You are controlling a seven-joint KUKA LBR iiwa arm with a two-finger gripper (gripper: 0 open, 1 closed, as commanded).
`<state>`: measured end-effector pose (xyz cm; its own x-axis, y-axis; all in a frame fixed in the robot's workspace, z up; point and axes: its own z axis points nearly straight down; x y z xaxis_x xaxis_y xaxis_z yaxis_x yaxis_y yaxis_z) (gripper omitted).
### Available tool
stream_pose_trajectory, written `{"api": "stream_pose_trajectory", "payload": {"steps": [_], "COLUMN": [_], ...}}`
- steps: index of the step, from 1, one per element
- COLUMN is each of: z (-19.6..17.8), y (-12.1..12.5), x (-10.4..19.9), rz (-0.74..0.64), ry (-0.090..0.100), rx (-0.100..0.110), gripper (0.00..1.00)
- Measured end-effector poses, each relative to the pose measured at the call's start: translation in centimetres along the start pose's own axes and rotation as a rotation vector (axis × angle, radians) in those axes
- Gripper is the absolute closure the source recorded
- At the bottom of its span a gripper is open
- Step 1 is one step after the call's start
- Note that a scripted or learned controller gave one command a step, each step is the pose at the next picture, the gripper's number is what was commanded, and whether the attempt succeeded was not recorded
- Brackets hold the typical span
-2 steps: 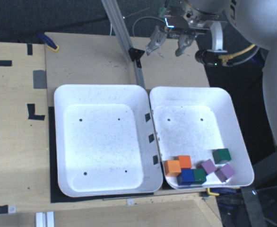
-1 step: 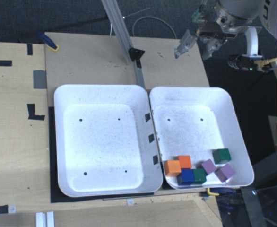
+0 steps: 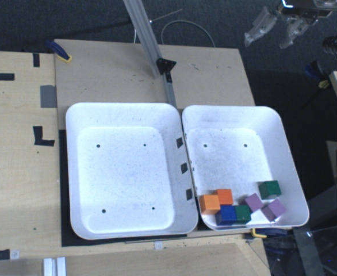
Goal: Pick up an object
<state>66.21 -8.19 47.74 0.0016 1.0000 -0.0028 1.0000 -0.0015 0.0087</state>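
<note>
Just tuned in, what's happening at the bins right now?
The two-finger gripper hangs high beyond the far right corner of the bench, jaws spread with nothing between them. Nothing is picked yet. The small coloured blocks, orange, blue, green and purple among them, sit clustered at the near edge of the right white bin.

the two bins, left [image 3: 76, 171] and right [image 3: 283, 154], look like smooth white plastic, faintly speckled with dark flecks, with a soft sheen. the bench top [image 3: 99, 73] is matt, pale wood-like board, scuffed in places. the slanted pole [image 3: 140, 22] looks like brushed grey metal. the small blocks [image 3: 240, 206] look matt and solid-coloured. the gripper [image 3: 275, 33] has pale, translucent-looking plastic fingers [image 3: 259, 26].
</note>
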Motion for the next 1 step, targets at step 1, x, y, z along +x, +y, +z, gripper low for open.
{"api": "stream_pose_trajectory", "payload": {"steps": [1], "z": [6.38], "y": [-0.15], "x": [6.66], "rz": [-0.008], "ry": [0.004], "rx": [0.016], "gripper": [0.00]}}
